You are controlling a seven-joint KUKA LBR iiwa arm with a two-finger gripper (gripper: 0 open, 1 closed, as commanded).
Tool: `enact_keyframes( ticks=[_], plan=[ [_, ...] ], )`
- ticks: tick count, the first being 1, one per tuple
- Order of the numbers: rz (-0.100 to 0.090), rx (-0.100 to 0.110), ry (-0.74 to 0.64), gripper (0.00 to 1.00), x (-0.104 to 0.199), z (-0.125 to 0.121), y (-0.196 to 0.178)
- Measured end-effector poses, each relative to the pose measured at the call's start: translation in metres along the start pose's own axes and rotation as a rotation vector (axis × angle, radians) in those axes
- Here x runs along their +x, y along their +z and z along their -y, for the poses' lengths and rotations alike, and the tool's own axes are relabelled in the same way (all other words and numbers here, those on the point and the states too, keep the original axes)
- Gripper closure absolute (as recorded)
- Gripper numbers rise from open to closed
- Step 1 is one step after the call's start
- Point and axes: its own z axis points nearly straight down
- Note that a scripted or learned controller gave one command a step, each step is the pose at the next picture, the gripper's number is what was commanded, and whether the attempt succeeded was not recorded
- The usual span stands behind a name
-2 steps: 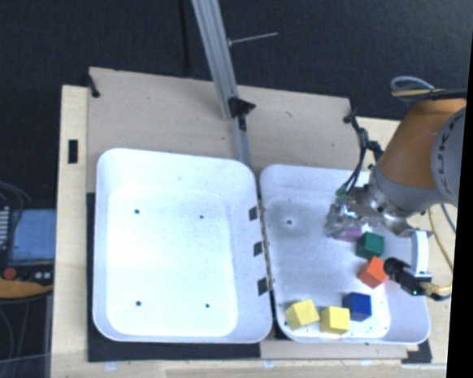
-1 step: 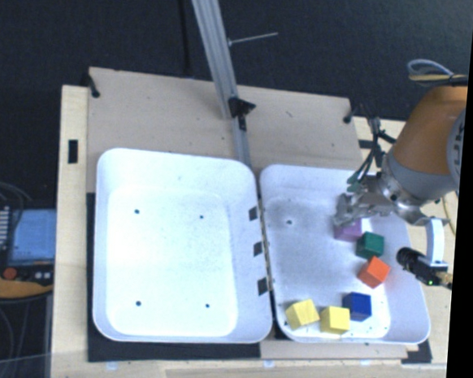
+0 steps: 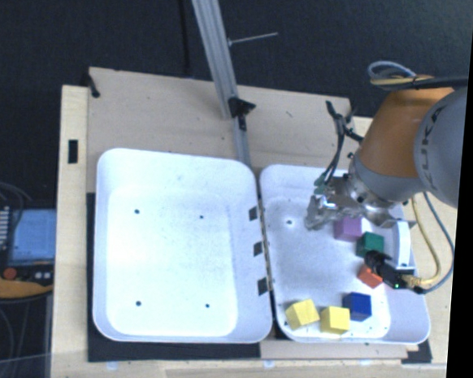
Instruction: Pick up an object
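The two bins are white: the left bin [image 3: 175, 244] has a few small dark dots on its floor, and the right bin [image 3: 296, 254] is plain white with a faint grey shade. In the right bin lie two yellow blocks [image 3: 302, 314] [image 3: 335, 319], one blue block [image 3: 358, 304], one orange-red block [image 3: 370, 276], one green block [image 3: 372, 243] and one pale purple block [image 3: 348, 227]. The arm [image 3: 407, 144] is grey with an orange band. The bench [image 3: 145, 112] is light tan, and the floor around it is black. At the left stands a blue device [image 3: 34, 236] with an orange part under it.
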Motion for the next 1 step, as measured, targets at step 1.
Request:
enact_keyframes(
  ticks=[1],
  plan=[
    [-0.001, 0.000, 0.000, 1.00, 0.0414, 0.0068, -0.0043]
  ],
)
